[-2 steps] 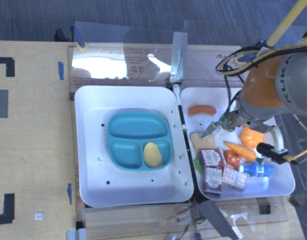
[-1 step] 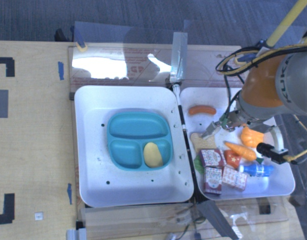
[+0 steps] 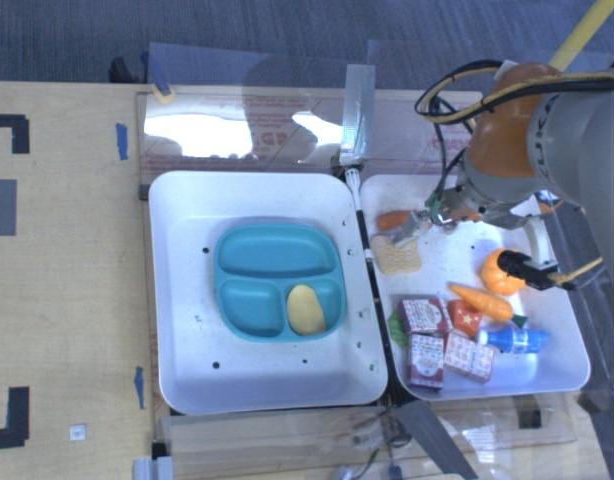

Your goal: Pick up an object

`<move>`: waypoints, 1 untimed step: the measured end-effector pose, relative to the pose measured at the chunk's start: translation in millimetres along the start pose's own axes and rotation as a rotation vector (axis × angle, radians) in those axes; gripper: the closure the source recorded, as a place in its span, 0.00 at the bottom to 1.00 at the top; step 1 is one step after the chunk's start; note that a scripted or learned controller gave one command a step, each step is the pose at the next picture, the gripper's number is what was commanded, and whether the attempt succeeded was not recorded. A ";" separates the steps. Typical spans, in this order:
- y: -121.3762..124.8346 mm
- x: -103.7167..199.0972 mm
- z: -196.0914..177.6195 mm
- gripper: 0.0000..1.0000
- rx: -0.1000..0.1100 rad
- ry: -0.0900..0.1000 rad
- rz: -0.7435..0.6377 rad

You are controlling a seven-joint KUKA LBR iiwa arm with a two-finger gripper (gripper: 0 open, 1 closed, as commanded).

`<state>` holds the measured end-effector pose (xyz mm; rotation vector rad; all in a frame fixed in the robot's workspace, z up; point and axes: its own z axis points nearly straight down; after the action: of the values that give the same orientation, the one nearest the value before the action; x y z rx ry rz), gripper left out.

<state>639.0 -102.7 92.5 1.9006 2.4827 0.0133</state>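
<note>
Gripper [image 3: 427,223] sits low over the far-left part of the right shallow white bin [image 3: 567,368], my grey arm w/ orange band [image 3: 507,133] reaching in above it. Can't tell fingers' state — tip too small and cluttered to read. Nothing visibly between them, so I don't count anything as held.

Candidates nr the tip: small orange-red piece [image 3: 392,220] just beside it; flat beige bread-like slab [image 3: 397,256] just below. Further off toward the near side: orange round fruit [image 3: 499,271], orange carrot-shaped toy [image 3: 482,301], three red-and-white small cartons [image 3: 442,343], blue-and-white small bottle [image 3: 512,341].

Well away, across the divider: left white bin [image 3: 177,298] w/ teal divided plastic tray [image 3: 277,278], yellow oval piece [image 3: 306,310] in its lower right compartment.

Progress, my read: approach done or nearly; grasp unconfirmed; lift not yet done. Pick itself is all left.
</note>
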 end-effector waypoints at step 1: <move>-95.2 -11.3 -1.0 0.00 0.006 0.008 -0.150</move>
<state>550.0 -138.4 92.1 1.7142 2.6264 0.0123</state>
